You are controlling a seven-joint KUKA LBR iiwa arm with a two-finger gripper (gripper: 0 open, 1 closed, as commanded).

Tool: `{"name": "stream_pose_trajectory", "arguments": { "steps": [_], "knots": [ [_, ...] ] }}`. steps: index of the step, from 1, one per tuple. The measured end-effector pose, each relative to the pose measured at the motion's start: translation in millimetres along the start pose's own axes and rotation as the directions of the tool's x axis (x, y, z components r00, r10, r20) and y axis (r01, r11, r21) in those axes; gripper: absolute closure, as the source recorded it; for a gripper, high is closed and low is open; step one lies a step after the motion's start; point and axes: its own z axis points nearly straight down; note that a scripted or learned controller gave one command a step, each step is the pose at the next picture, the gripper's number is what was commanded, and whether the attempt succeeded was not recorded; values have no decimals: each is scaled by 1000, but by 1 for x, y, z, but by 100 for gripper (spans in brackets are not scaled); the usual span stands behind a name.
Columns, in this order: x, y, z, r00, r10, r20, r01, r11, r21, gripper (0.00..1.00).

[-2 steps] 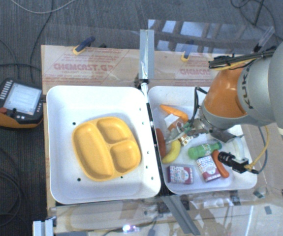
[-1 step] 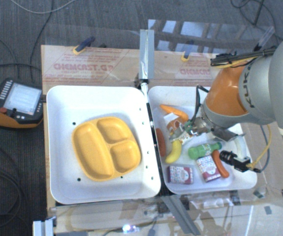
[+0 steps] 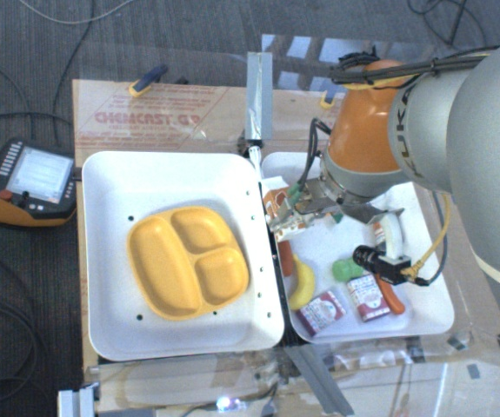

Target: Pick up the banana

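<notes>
— Yellow fruit, the banana (image 3: 302, 285) — where does it sit?

— Near-left corner of the right bin (image 3: 436, 320), pressed to the wall, beside a red packet (image 3: 322, 311). Short, curved, partly hidden.

— Risks?

— Crowding. The gripper (image 3: 306, 207), hovering farther back, could catch the wall or the packet instead, or slip off the curved skin.

— Jaws?

— Can't tell; clutter masks them.
</notes>
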Motion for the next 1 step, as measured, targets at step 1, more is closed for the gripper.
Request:
{"name": "stream_pose_trajectory", "arguments": {
  "steps": [1],
  "knots": [
    [0, -2, 3, 1000, 1, 0, -1, 1000, 7, 0]
  ]
}}
